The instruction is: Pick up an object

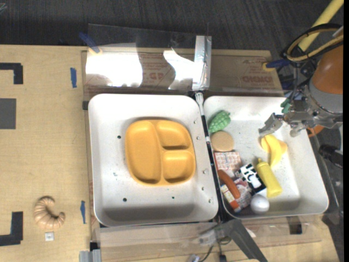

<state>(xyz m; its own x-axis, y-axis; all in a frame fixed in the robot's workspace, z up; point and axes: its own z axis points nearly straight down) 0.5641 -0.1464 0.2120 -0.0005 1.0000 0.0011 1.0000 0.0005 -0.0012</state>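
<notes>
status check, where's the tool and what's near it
Tool over right bin, nothing seen held. Banana just below it. Yellow bottle close beside banana.

Setting: robotics lab, test bench. Evidence: plywood benchtop (43, 124) marked with black tape corners (15, 72) and blue tape tabs (73, 77); two white bins (103, 111) set side by side, divided by a clear panel (147, 64) taped upright behind them; grey industrial arm (327, 86) with orange band and yellow cabling (311, 37) at right; dark carpet floor (163, 4). Contents are toy props: plastic food (272, 149), a yellow divided tray (160, 150), a croissant (48, 212) on the bench.
</notes>
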